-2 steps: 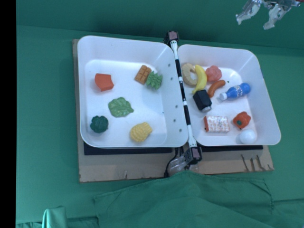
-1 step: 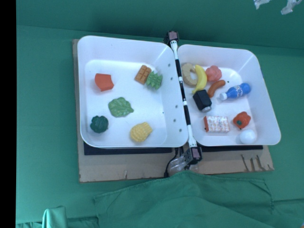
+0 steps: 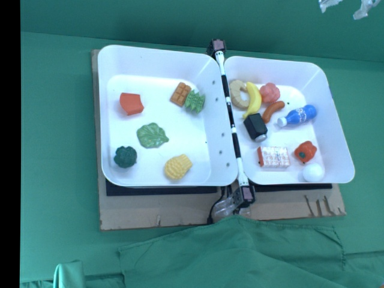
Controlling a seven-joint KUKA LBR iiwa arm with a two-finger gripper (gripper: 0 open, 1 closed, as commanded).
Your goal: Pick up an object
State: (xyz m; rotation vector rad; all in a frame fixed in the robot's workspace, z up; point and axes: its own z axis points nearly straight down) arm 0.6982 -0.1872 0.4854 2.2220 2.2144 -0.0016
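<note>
The gripper [image 3: 351,0] hangs in the upper right corner of the frame, above the green backdrop and well apart from both bins, its two fingers spread wide with nothing between them. The right bin [image 3: 336,107] holds a banana [image 3: 253,98], a blue bottle [image 3: 297,116], a black can [image 3: 255,126], a red pepper [image 3: 305,152] and a white ball [image 3: 312,173]. The left bin [image 3: 156,62] holds an orange block [image 3: 131,104], a green leaf [image 3: 152,135], a broccoli [image 3: 125,156] and a corn cob [image 3: 178,167].
</note>
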